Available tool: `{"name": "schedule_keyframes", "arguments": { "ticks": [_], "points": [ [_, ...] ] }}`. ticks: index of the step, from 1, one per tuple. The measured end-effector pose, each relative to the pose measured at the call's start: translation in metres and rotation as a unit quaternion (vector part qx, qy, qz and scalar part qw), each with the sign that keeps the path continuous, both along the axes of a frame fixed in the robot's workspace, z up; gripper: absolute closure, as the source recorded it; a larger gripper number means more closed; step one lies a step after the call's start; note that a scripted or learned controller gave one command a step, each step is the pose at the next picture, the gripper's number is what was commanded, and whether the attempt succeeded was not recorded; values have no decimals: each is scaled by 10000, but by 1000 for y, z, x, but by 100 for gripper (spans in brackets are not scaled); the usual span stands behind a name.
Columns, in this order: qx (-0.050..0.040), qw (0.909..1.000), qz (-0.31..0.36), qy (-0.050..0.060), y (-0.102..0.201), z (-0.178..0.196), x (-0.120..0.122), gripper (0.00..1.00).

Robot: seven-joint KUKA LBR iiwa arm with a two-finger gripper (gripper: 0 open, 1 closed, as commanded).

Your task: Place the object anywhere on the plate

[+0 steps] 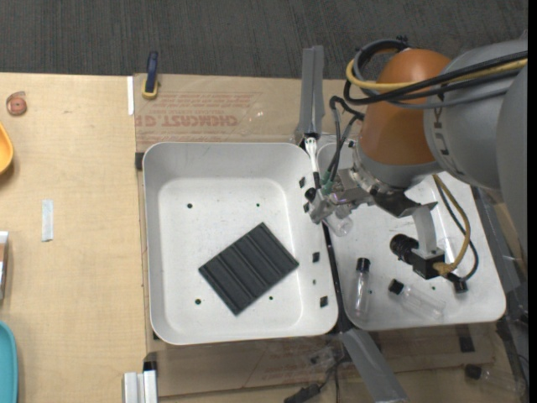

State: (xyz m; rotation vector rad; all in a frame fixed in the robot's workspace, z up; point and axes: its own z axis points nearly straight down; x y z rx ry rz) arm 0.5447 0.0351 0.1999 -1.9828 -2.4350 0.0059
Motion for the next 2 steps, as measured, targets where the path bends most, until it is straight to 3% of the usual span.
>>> {"name": "schedule_keyframes", "arguments": {
  "ticks": [1,2],
  "points": [
    [7,9905,1375,4,62,5,-18,100],
    [7,9905,1374,3,62,5,-18,0]
  ]
}}
